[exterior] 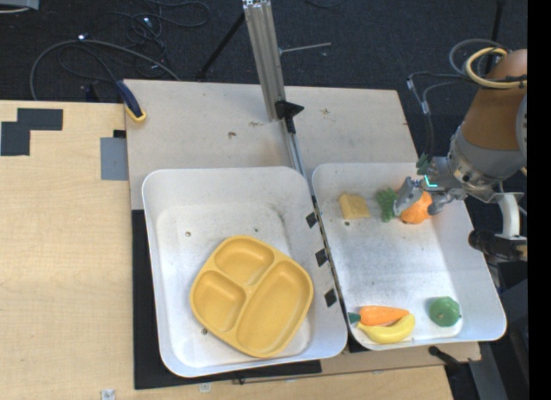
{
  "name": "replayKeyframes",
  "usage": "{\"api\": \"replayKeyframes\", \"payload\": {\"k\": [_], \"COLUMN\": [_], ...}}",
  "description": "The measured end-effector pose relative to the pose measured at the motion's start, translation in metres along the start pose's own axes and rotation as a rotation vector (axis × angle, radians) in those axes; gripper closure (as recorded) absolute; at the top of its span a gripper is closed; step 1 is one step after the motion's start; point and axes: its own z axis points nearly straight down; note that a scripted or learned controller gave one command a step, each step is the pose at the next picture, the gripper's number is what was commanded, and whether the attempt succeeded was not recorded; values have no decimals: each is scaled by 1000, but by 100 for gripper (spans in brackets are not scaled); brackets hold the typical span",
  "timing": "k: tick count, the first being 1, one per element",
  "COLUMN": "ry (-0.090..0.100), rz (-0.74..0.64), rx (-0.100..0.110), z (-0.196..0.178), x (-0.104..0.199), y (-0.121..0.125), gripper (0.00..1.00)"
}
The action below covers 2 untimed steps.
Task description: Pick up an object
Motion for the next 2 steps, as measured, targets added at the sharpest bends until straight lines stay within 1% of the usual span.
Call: {"api": "replayKeyframes", "payload": {"k": [1,2], "ry": [-1,0], "rz": [0,-1], "rx": [-3,3], "z": [-1,63], "x": [0,3], "y": [1,-3], "gripper": [0,0]}}
